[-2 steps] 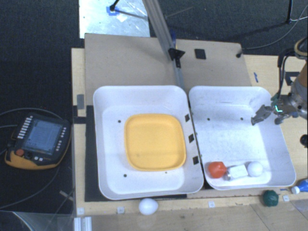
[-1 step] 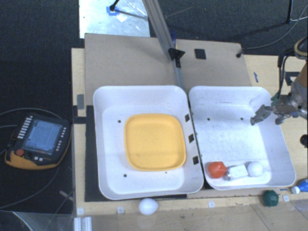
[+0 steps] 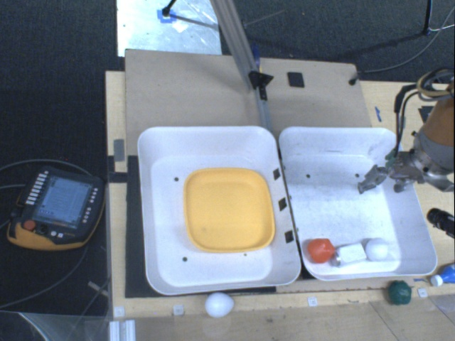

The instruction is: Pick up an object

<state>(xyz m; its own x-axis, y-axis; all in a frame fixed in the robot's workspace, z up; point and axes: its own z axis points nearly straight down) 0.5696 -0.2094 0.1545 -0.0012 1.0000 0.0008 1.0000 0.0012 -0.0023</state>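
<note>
Nearest to us, on the front strip of the worktop (image 3: 341, 305), we see a white egg-shaped object (image 3: 219, 304) just outside the left white plastic bin (image 3: 153, 190), and a dark green ball (image 3: 399, 292) by the front right corner of the right white plastic bin (image 3: 334, 144). A small blue and white item (image 3: 442, 278) lies just beside the ball; we cannot make out what it is.

Inside the left bin we find a square yellow plate with rounded corners (image 3: 229, 209), lying flat in the middle.

Along the front wall of the right bin we see three things in a row: a small orange-red lump (image 3: 319, 250), a white oblong block (image 3: 351, 253) touching it, and a white rounded ball (image 3: 377, 249) at the right end.

We see the grey hand (image 3: 384, 179) above the right bin near its right wall, well apart from the three things, its two dark fingers spread and nothing between them.

Left of the worktop, on the dark floor, a grey and yellow control pendant (image 3: 55, 207) rests with its screen facing up.
</note>
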